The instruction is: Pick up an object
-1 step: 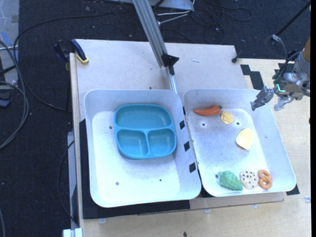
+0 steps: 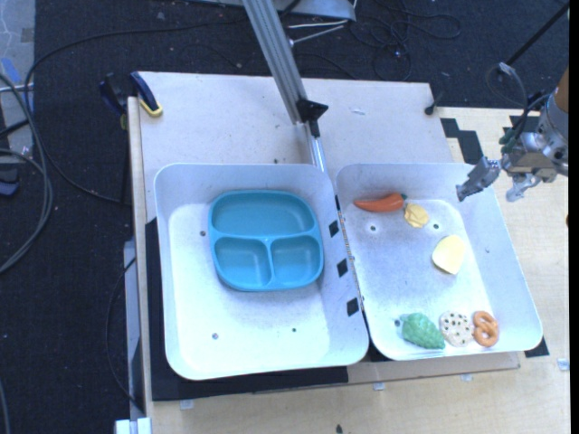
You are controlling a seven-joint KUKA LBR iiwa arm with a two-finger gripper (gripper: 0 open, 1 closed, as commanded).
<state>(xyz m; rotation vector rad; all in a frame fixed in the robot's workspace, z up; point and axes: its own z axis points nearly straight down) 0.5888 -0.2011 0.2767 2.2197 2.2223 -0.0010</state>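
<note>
On the bench, two shallow white bins are set side by side, their matte surfaces speckled and curving up into rounded rims. No brand, label or readable writing can be made out anywhere. Within the left bin [image 2: 181,333], a glossy blue plastic tray [image 2: 266,240] with three compartments and rounded corners is seen lying flat. Within the right bin [image 2: 507,269], small toy foods are scattered: an orange carrot [image 2: 380,203] with a dark green tip at the far side, a small lumpy yellow piece [image 2: 416,215] just beside it, and a smooth pale yellow wedge [image 2: 450,254] nearer the middle. Along the near edge, a textured green leafy piece [image 2: 422,330], a round speckled cookie [image 2: 455,327] and an orange-brown twisted pretzel [image 2: 485,327] are lined up close together. At the far right rim of that bin, the metallic gripper [image 2: 499,182] is held above the rim, its two fingers spread apart with nothing between them, well apart from every toy.
</note>
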